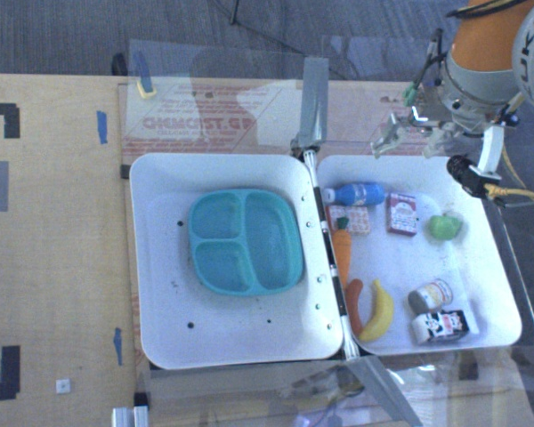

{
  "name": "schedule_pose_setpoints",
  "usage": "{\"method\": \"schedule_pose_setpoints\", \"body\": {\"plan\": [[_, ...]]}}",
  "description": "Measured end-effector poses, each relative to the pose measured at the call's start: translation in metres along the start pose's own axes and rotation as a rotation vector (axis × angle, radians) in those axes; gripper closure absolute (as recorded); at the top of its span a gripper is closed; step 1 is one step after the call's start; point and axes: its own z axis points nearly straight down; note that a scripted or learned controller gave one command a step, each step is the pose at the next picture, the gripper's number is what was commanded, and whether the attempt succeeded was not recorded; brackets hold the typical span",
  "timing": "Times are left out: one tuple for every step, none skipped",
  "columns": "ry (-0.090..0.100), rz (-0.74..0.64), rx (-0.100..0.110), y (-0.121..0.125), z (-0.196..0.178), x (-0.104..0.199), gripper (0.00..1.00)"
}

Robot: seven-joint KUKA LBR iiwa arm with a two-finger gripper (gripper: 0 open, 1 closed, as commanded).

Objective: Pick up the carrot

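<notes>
The carrot (342, 252) lies in the right bin (498, 265), tight against its left wall, just above the banana (379, 312). We see the claw (408, 134) spread wide and holding nothing, up over the bin's far edge, well apart from the carrot. So we think all the picking up is left to do.

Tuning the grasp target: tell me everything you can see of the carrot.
The carrot is a small orange cone with a green top, smooth like a plastic toy. It lies flat in the right bin, hard against that bin's left wall, long axis along the wall, green end toward the far side near the blue bottle. Its narrow tip points toward the reddish sausage-like piece beside the banana. A small red-and-white packet sits close by its top; contact cannot be judged. The claw hangs over the bin's far rim, well apart.
</notes>
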Motion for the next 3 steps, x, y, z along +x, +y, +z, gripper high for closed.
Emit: {"method": "schedule_pose_setpoints", "body": {"plan": [[0.000,-0.344,-0.002,-0.031,0.111,-0.014,0.00],[-0.003,-0.500,-0.009,-0.136,0.157,-0.028,0.00],[-0.010,-0.493,-0.019,-0.133,0.146,-0.032,1.00]]}}
